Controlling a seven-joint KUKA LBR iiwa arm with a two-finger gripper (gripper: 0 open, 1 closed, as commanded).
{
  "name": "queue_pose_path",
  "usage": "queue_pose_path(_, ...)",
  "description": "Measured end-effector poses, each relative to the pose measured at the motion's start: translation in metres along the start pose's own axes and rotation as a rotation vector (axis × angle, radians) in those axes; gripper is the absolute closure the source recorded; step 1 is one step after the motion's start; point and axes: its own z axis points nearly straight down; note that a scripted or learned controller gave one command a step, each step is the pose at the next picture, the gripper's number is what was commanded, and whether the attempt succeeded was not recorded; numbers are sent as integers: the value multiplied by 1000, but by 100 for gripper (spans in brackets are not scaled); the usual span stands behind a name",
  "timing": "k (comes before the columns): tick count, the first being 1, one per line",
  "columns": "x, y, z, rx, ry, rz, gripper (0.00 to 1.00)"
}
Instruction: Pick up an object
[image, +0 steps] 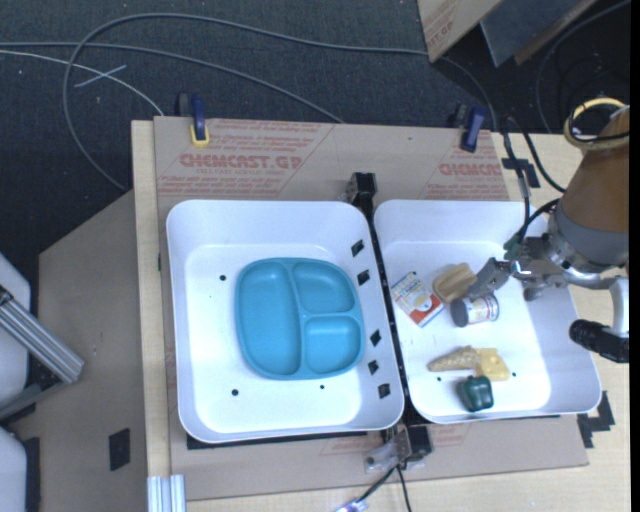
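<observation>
A robotics lab: clamped board (250, 150) bearing twin white bins (190, 300), loose cables (120, 60) on dark carpet.

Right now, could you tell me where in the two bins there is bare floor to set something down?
Left bin: bare strips ring the blue divided plate, widest along the far wall. Right bin: free along the far wall and beside the near right rim. Its middle is crowded: small carton, tan piece, can at the gripper, yellow piece, green object.

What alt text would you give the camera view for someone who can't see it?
A grey robot arm's end effector hangs over the right white bin, close above a small can among a few small objects. The left bin holds a blue divided plate.
</observation>
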Motion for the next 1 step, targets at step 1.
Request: queue_pose_path(1,1,7,60,1,1,0,0)
